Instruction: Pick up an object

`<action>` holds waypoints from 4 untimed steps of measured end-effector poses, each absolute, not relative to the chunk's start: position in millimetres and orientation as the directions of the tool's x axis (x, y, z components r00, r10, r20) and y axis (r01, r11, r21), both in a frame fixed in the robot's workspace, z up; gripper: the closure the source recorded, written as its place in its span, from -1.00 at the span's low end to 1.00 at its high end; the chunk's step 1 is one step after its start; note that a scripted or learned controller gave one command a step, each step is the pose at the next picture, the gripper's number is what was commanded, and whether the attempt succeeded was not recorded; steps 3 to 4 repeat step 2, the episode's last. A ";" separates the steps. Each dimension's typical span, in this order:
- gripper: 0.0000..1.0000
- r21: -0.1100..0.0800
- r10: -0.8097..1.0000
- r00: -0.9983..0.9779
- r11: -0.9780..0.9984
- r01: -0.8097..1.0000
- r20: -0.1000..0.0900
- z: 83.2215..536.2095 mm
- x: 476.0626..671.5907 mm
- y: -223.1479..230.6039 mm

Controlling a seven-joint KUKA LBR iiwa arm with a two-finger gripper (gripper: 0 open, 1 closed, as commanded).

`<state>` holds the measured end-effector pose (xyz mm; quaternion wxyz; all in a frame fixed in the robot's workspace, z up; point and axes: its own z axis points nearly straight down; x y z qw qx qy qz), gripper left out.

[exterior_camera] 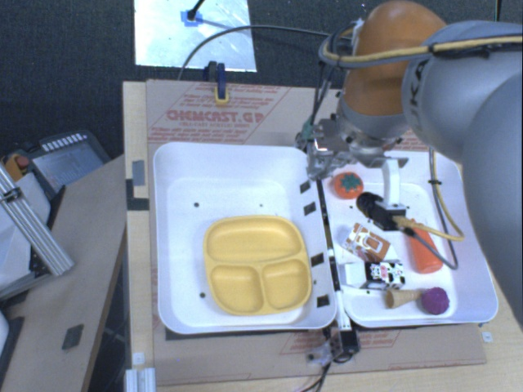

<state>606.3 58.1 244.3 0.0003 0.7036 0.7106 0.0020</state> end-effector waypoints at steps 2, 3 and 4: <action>-1.00 0.002 1.000 -0.005 0.005 1.000 0.001 245.6 620.5 103.8; -1.00 0.002 1.000 -0.005 0.005 1.000 0.001 245.6 620.5 103.8; -1.00 0.002 1.000 -0.005 0.005 1.000 0.001 245.6 620.5 103.8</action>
